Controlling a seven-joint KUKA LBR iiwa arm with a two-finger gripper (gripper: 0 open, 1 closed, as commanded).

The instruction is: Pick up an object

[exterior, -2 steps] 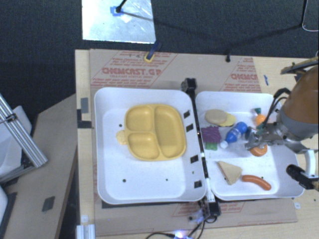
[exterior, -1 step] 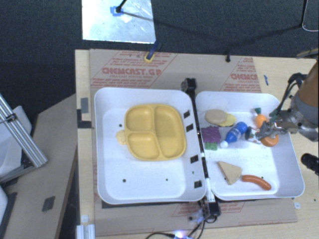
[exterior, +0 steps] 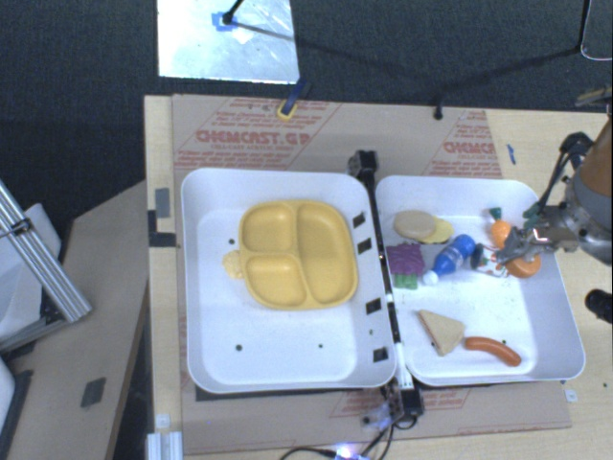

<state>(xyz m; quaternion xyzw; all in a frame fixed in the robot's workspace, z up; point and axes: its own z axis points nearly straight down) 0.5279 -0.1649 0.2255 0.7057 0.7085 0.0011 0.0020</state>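
Dark carpet surrounds a bench (exterior: 316,127) lined with printed cardboard, bearing two shallow white bins side by side. Left bin (exterior: 206,353) contains a yellow divided tray (exterior: 292,254), lying flat. Right bin (exterior: 556,348) contains a tan round disc (exterior: 415,224) overlapping a yellow piece, a purple block (exterior: 404,257) touching a green one, a blue bottle (exterior: 452,255), a tan wedge (exterior: 441,331), an orange sausage (exterior: 493,351) just beside the wedge, and an orange carrot-like item (exterior: 502,231), though its shape is hard to make out. Gripper (exterior: 512,249) is low over the right bin's far right side, at an orange object (exterior: 525,267). Finger opening cannot be told; no grasp is confirmed.
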